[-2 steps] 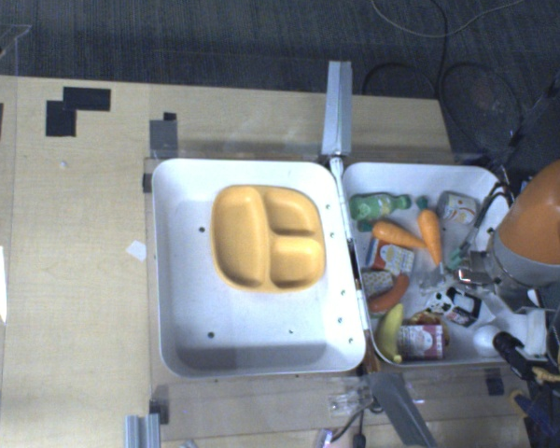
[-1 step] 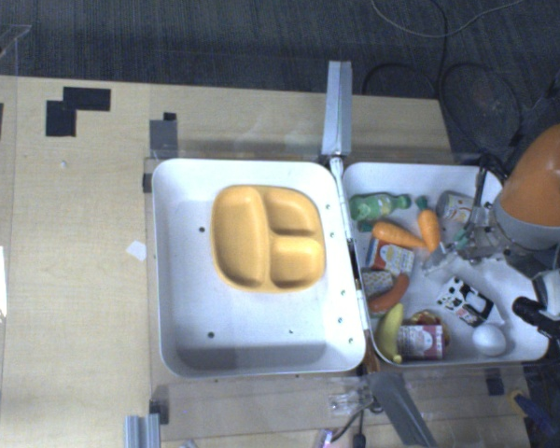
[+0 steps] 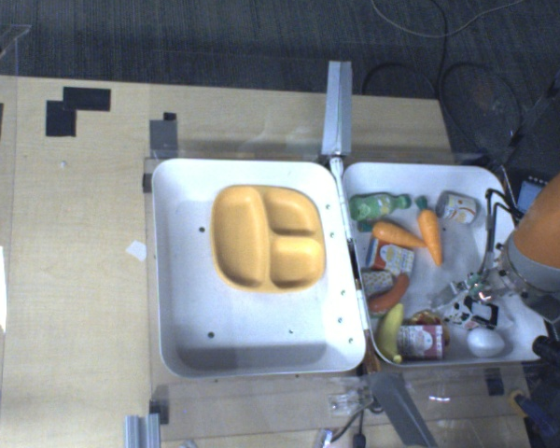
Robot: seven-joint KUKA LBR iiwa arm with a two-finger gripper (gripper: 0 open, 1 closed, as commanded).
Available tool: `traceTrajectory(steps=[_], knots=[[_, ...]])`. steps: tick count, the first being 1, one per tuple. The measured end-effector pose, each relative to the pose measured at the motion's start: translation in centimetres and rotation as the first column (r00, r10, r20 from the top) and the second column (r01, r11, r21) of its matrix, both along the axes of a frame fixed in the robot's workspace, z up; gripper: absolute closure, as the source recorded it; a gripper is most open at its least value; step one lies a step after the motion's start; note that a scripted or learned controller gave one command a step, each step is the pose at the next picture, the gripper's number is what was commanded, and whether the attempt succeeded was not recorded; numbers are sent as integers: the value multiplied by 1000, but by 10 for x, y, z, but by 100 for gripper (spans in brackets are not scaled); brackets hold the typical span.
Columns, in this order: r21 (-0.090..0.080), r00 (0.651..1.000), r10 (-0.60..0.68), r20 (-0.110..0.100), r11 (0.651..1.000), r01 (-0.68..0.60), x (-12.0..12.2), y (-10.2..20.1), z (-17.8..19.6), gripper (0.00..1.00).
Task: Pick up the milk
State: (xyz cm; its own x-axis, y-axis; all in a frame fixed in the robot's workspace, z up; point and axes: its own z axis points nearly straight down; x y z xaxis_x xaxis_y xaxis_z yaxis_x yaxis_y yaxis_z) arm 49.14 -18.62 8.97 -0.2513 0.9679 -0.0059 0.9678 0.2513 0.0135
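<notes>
The grey arm (image 3: pixel 546 227), with its orange band bulging at the right edge, is reaching into the right bin (image 3: pixel 420 168), and the gripper (image 3: pixel 467 299) is hanging low over that bin's right half, among small dark and pale parts that are blurring together. How wide it is standing cannot be told from this angle, and nothing is showing as clamped in it. The milk (image 3: pixel 393 259), which looks to be the small carton with a red top, is lying near the bin's left wall, well apart from the gripper. It is sitting just below an orange carrot (image 3: pixel 399 234) and just above a reddish sausage (image 3: pixel 389 294). A second carrot (image 3: pixel 430 234) is lying more upright to the right of the first, and a green bottle (image 3: pixel 381 204) is resting on its side along the far wall, with a grey, can-like thing (image 3: pixel 457 206) beside it. Nearer the camera, a banana (image 3: pixel 389 331) is curving along the left wall, a red can (image 3: pixel 422 341) is lying just beside it, and a white egg-shaped thing (image 3: pixel 486 343) is sitting near the front right corner, just below the gripper. The left bin (image 3: pixel 182 278) is holding a yellow divided tray (image 3: pixel 266 238), set toward its far side. Both bins are sitting side by side on the pale wooden bench (image 3: pixel 75 250).
</notes>
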Motion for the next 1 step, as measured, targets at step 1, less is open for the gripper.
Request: traceTrajectory(steps=[1], knots=[[3, 1000, 2, 8, 1000, -2, 4, 3, 12, 100]])
